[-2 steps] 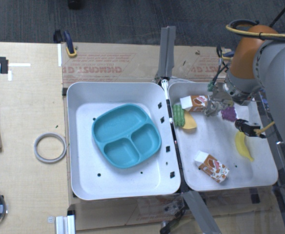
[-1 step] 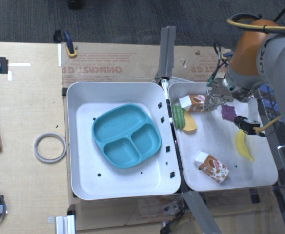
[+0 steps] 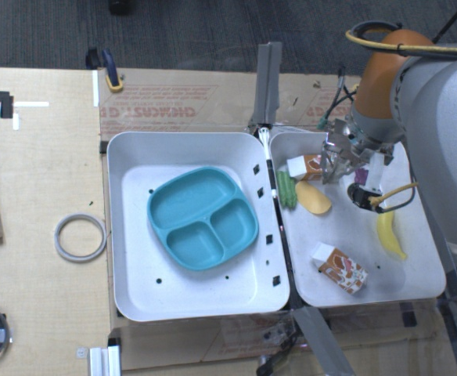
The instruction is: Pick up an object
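Camera view: my gripper [image 3: 332, 165] hung low over the upper part of the right bin [image 3: 416, 284].

I reached in from the frame's right, the orange band [image 3: 385, 73] showing above my wrist; whether my gripper was spread or pressed together I could not tell; just beside it, toward the bin's upper left, lay a small white-and-orange box [image 3: 303, 166]; below that sat a yellow-orange rounded piece [image 3: 313, 198] touching a green vegetable [image 3: 286, 189] along the bin's left wall; a banana [image 3: 390, 234] lay right of centre; a white-and-red carton [image 3: 340, 267] lay near the lower edge; the left bin [image 3: 127, 233] held a teal divided plate [image 3: 203, 218]; a grey ring [image 3: 80, 236] lay on the bench at left.
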You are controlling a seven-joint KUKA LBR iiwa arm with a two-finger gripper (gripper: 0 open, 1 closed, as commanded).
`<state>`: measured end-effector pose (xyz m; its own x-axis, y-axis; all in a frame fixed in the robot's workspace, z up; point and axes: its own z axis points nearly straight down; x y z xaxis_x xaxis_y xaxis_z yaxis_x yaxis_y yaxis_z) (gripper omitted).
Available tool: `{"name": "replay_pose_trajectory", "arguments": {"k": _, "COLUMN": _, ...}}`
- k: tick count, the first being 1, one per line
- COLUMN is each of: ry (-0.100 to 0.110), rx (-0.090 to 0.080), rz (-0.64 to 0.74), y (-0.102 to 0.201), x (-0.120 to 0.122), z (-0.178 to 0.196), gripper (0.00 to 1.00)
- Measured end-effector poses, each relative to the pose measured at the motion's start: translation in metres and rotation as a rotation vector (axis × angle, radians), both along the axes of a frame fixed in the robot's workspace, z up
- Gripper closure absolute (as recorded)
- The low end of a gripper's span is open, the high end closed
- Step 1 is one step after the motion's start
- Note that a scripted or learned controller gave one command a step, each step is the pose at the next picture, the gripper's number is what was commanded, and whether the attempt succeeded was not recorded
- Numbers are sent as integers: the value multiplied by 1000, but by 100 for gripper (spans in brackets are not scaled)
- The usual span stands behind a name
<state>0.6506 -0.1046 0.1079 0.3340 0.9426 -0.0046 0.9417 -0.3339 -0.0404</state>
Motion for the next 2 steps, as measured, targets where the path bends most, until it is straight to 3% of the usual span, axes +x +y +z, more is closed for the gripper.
{"name": "replay_pose_trajectory", "arguments": {"k": 1, "ry": -39, "rx": -9, "rz": 71, "y": 26, "x": -27, "z": 84, "gripper": 100}}
{"name": "replay_pose_trajectory", "arguments": {"k": 2, "ry": -68, "rx": -14, "rz": 77, "y": -13, "x": 11, "z": 14, "gripper": 100}}
